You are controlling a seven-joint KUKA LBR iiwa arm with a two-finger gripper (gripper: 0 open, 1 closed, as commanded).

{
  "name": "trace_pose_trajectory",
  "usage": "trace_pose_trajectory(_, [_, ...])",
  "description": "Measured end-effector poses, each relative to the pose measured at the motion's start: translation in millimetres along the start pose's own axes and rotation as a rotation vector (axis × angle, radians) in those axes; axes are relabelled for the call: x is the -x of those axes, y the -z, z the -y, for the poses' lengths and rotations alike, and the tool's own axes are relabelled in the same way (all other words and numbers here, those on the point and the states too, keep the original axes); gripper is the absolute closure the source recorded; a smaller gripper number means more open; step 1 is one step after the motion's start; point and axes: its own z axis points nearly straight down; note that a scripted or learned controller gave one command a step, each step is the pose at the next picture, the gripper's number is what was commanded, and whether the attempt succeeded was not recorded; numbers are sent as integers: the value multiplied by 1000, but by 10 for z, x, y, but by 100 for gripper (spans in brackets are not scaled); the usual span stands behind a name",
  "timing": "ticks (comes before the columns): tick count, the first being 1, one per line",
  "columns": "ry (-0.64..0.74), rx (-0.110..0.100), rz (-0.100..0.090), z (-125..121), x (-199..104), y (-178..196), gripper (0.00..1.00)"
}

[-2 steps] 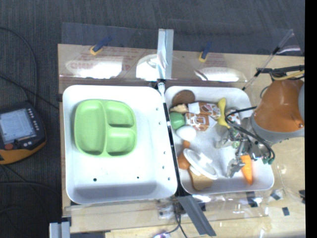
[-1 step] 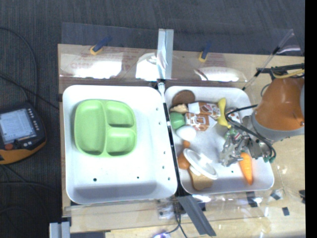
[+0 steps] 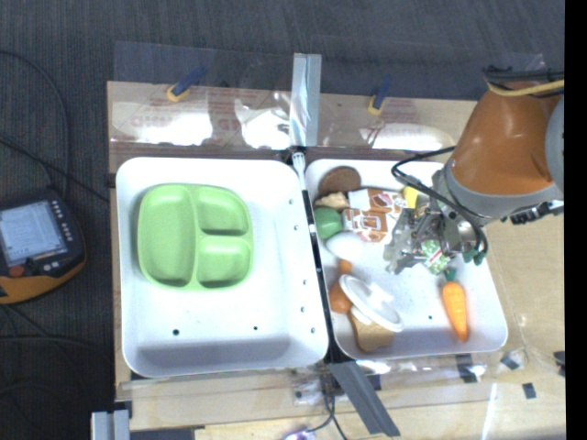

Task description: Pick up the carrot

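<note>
We see two shallow white bins. The left bin [image 3: 156, 337] contains one green three-compartment plastic tray [image 3: 194, 235]. The right bin [image 3: 486, 333] contains one orange carrot [image 3: 455, 309] near its lower right corner, plus a cluster of toy foods at its left side. The gripper [image 3: 424, 246] hovers just above-left of the carrot; we cannot tell its finger state.

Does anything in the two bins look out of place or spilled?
Nothing looks spilled. The right bin is crowded with toy food piled together near its left wall, while the carrot lies apart, below the gripper.
</note>
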Motion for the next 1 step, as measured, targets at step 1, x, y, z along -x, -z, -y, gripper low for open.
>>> trace_pose_trajectory(1, [-208, -2, -11, 828, -247, -407, 100])
